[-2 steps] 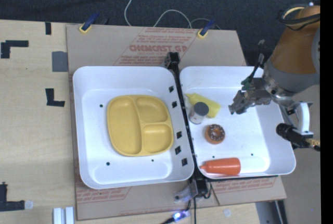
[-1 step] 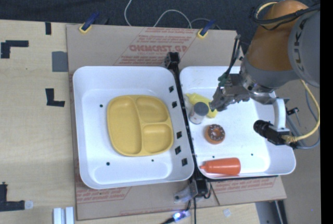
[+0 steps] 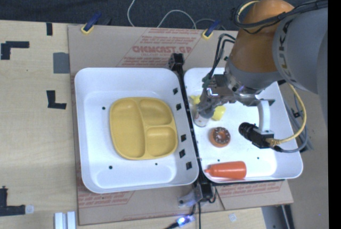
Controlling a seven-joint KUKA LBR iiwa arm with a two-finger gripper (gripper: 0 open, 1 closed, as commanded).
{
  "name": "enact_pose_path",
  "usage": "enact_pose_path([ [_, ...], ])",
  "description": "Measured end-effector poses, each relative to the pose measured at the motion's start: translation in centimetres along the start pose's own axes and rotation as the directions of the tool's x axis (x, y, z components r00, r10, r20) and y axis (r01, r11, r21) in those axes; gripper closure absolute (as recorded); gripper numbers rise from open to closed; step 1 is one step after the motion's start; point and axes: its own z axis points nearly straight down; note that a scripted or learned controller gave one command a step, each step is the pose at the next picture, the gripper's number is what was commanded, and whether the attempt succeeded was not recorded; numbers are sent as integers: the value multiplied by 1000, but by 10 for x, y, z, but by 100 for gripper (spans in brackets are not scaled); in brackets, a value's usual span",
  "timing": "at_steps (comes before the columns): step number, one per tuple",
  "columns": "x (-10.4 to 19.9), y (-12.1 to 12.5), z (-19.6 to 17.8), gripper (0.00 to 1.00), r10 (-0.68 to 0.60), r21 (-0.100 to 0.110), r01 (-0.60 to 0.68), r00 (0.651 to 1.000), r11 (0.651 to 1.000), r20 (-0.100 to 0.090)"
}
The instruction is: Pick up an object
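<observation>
My gripper (image 3: 204, 114) hangs low over the left part of the right bin (image 3: 282, 166), close to the divider between the bins. A small yellow object (image 3: 217, 112) lies right beside and partly under it, and another yellow bit (image 3: 194, 99) shows at its left. A brown round donut-like piece (image 3: 220, 137) lies just below and to the right of the gripper. An orange carrot-shaped object (image 3: 228, 170) rests along the bin's near wall. The grey arm with its orange band (image 3: 261, 36) hides the bin's far right part.
The left bin (image 3: 88, 89) holds a yellow divided plate (image 3: 143, 128) in its middle. A black connector (image 3: 251, 134) on a yellow cable (image 3: 290, 137) hangs from the arm over the right bin. Black clips line the wall between the bins (image 3: 184, 116).
</observation>
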Motion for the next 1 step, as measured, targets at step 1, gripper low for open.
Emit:
enact_pose_path([
  [1,54,1,10,100,0,3,0,1000,1000,0],
])
